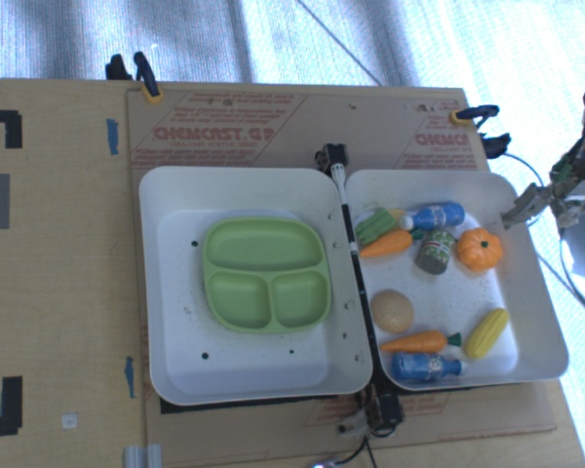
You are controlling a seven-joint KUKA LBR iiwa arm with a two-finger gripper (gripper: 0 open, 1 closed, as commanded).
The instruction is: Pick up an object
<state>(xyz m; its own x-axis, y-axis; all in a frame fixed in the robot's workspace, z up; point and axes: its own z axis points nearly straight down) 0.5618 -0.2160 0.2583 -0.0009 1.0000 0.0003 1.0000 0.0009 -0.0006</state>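
The right bin (536, 291) holds several toy foods: an orange pumpkin (481, 250), a blue bottle (437, 215), a dark can (435, 252), a carrot (385, 245) beside a green vegetable (375, 224), a beige ball (393, 311), a second carrot (414, 341), a yellow corn cob (487, 332) and another blue bottle (424, 366). My gripper (520, 209) hangs over the bin's far right rim, just right of and above the pumpkin, apart from it. Nothing shows in its grasp.
The left bin (166, 261) holds a green divided plate (266, 273). A black clamp (331, 156) sits where the two bins meet at the back. Cables and a white object (580, 261) lie beyond the right bin's edge.
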